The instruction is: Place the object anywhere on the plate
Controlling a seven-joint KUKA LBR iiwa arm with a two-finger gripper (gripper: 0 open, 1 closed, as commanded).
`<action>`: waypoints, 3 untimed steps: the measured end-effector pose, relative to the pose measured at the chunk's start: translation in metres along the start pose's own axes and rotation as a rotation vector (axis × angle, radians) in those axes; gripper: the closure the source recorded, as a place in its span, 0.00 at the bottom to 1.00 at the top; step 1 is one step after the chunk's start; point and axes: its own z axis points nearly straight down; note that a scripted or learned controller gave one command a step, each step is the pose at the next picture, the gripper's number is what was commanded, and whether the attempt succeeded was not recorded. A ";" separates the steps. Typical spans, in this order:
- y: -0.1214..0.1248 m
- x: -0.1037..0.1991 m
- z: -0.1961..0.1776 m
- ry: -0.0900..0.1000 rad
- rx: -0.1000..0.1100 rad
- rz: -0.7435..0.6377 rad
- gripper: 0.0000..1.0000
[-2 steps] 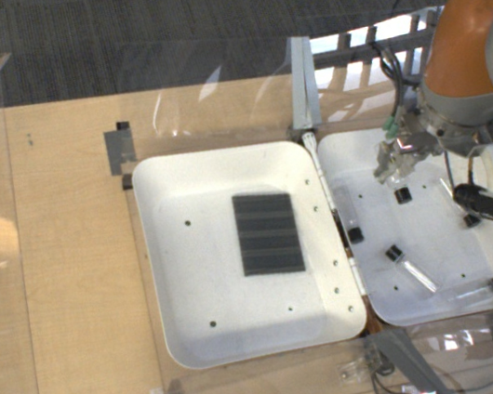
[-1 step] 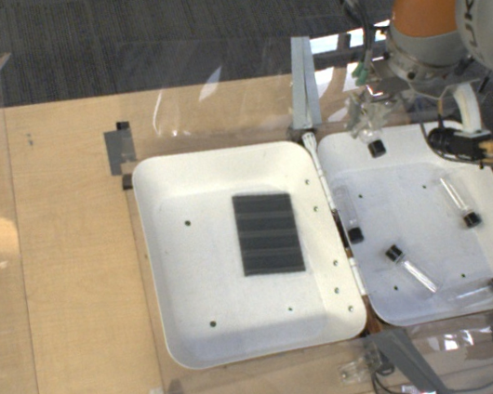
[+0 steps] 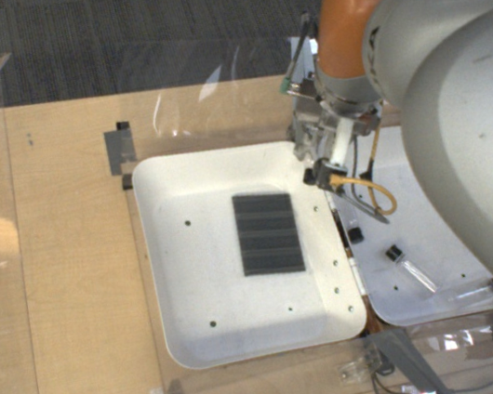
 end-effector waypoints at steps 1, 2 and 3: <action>-0.030 0.065 -0.038 0.002 -0.004 -0.100 1.00; -0.054 0.115 -0.062 0.005 -0.002 0.461 1.00; -0.074 0.140 -0.042 0.006 -0.001 0.815 1.00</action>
